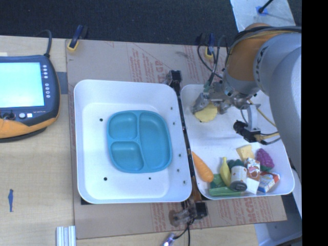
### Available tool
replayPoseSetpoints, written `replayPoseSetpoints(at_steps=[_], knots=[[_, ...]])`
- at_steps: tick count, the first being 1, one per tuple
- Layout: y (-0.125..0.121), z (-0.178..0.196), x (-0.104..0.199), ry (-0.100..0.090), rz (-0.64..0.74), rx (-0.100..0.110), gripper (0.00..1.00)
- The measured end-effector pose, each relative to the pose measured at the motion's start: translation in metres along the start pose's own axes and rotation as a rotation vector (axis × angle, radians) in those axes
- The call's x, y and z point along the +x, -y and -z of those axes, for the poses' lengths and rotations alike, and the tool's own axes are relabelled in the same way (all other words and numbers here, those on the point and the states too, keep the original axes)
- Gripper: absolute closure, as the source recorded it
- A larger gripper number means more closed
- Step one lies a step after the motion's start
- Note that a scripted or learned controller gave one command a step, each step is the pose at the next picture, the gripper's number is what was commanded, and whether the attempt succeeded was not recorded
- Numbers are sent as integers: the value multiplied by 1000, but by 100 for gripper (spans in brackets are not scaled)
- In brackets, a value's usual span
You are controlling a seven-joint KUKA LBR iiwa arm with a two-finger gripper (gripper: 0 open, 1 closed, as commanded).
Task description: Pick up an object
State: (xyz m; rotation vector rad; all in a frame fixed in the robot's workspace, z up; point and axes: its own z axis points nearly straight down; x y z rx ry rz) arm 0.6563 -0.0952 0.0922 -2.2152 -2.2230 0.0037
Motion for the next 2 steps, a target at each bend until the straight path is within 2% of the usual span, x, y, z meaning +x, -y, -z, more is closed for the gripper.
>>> replayPoseSetpoints(at_steps=[2], knots=[[0, 0, -3, 0, -1, -1, 0]])
